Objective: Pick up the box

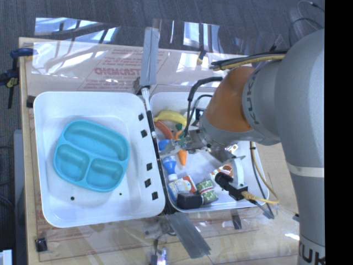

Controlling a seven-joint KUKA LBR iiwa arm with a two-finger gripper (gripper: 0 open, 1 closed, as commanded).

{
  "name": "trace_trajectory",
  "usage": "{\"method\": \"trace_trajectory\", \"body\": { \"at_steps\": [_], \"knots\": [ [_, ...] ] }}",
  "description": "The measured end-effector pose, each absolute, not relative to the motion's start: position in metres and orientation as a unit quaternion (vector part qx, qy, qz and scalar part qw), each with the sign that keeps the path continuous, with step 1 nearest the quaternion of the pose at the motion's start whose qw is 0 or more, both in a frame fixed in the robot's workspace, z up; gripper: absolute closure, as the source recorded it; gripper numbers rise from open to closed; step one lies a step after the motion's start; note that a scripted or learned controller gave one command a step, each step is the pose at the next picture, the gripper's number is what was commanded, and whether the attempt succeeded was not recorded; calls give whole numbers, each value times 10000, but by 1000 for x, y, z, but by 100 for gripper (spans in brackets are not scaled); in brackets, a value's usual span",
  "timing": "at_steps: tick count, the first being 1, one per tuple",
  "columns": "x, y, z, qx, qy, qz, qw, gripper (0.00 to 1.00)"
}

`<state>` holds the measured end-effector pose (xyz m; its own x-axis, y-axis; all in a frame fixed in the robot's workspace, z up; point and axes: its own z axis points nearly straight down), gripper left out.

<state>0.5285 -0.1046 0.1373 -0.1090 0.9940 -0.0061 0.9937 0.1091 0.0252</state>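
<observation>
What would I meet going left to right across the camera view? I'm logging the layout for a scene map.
Left bin → blue divided plate → row of black clips on the divider → right bin's clutter, banana on top → grey arm with orange band.

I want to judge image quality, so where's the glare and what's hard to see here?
Camera view: bright window glare streaks the clear sheet behind the bins; the left bin is nearly blown out white; the arm hides much of the cluttered right bin; small items there look soft.
</observation>
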Motion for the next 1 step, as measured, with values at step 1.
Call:
{"method": "trace_trajectory", "body": {
  "at_steps": [1],
  "knots": [
    [503,-113,113,6410,7675,0,86,0]
  ]
}}
